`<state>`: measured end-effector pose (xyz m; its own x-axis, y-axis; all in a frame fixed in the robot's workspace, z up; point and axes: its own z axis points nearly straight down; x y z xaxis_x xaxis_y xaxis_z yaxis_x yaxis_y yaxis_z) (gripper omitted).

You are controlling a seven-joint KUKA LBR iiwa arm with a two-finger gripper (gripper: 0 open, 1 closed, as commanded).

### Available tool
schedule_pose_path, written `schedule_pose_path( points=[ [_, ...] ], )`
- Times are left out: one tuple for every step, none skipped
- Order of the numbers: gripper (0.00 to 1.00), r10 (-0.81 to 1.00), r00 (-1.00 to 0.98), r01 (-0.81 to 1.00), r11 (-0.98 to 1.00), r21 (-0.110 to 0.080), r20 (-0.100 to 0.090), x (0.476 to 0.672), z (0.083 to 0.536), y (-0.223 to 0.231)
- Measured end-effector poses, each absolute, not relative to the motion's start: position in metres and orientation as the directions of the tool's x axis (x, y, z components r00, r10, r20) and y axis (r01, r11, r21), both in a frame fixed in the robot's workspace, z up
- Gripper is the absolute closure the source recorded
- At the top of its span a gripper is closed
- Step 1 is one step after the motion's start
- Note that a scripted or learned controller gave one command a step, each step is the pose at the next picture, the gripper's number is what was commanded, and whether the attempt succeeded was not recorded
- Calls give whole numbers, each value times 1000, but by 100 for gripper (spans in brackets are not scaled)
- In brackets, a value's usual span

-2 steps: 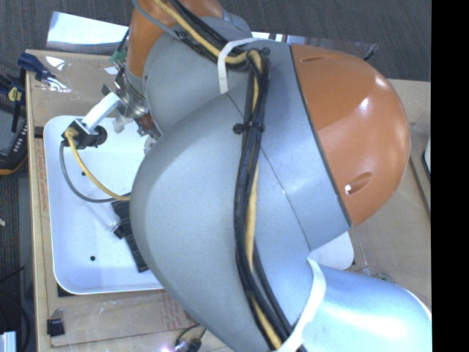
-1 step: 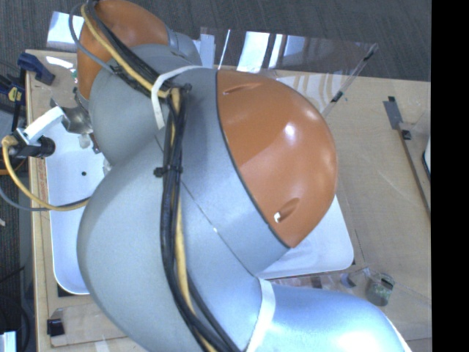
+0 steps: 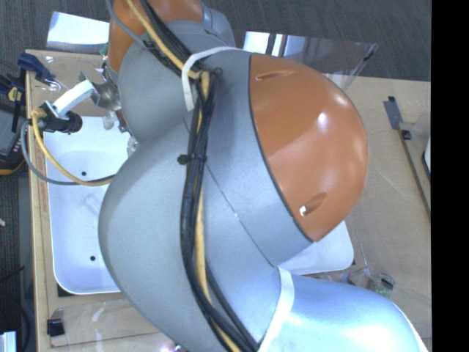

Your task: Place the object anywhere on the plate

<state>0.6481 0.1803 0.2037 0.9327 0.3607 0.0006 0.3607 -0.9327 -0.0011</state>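
On pale wooden bench [image 3: 388, 196], shallow white plastic bin [image 3: 69, 226] largely under bulky grey-and-orange arm [image 3: 242, 196], gripper [image 3: 111, 108] over bin's far edge, opening impossible to judge; object and plate apparently hidden beneath arm, so cannot tell bearing from gripper.

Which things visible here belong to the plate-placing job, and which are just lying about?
Job:
- arm, covering most of both bins
- gripper, by the left bin's far end
- left bin
- right bin

Lying about:
- blue clamp, at the bench's left edge
- metal strip, on the bench at right
- clear sheet, beyond the bins
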Motion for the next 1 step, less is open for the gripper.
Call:
schedule_pose_path(
  points=[
    [0, 204, 979, 204, -979, 0, -5, 572, 110, 217]
  ],
)
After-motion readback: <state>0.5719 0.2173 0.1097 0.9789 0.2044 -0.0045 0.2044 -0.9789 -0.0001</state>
